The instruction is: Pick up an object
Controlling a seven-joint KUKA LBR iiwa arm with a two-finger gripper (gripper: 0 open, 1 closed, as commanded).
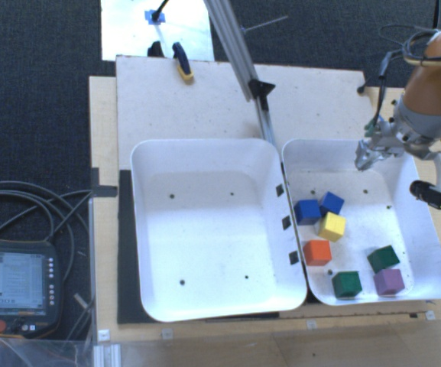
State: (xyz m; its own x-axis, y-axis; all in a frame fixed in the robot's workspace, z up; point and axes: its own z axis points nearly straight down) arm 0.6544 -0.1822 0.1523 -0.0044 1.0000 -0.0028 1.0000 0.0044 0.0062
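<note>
Claw (365,159): grip state unclear, at right bin (426,228) far edge | your nearest blocks, 2 blue (319,206), lie toward its near-left | nothing held

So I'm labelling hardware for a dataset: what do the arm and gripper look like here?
The arm is grey with an orange band near the wrist, and thin dark cables loop beside it. The gripper is a small metallic grey piece at its tip.

The arm (426,98) is grey, with a rounded orange band above the wrist. Thin black cables loop beside it. The gripper (367,159) is small, metallic grey.
</note>
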